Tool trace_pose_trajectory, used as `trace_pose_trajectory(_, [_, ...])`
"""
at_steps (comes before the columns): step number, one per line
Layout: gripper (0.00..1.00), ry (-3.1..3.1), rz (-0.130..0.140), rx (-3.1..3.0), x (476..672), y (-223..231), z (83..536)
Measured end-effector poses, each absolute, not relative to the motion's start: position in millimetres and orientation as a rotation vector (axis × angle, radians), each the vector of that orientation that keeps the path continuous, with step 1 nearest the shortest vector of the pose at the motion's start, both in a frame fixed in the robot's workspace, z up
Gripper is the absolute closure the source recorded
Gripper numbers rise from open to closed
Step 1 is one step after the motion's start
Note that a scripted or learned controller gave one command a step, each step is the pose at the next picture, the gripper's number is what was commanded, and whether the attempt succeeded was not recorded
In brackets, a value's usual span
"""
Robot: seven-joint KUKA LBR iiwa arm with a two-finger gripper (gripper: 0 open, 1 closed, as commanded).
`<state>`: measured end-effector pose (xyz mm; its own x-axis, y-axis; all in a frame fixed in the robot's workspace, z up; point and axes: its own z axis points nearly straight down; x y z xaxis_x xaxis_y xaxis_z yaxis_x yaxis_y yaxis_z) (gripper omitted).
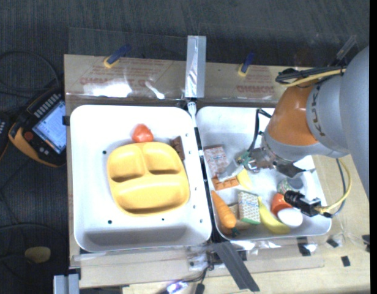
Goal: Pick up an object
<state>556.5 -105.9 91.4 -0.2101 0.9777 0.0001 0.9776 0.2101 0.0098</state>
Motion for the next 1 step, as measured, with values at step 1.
trace_pose_trajectory(1, [1.00,2.439,0.023,1.967,559.1,-103.2,103.5])
